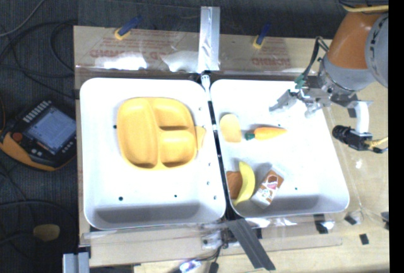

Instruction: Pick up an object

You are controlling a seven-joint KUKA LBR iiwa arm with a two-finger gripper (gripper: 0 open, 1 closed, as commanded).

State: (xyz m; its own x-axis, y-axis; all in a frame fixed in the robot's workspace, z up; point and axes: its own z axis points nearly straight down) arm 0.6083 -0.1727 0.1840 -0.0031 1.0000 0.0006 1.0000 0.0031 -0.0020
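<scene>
We noted the spread, empty end effector [297, 100] up-right of the orange plastic carrot [267, 133], which lay crosswise.

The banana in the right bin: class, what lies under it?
Under the banana an orange-brown object peeks out on its left, against the right bin wall. Most of it is covered, so it cannot be identified.

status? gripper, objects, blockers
Gripper open, above right bin, holding nothing. Carrot nearest, lying flat. Nothing blocking it.
</scene>
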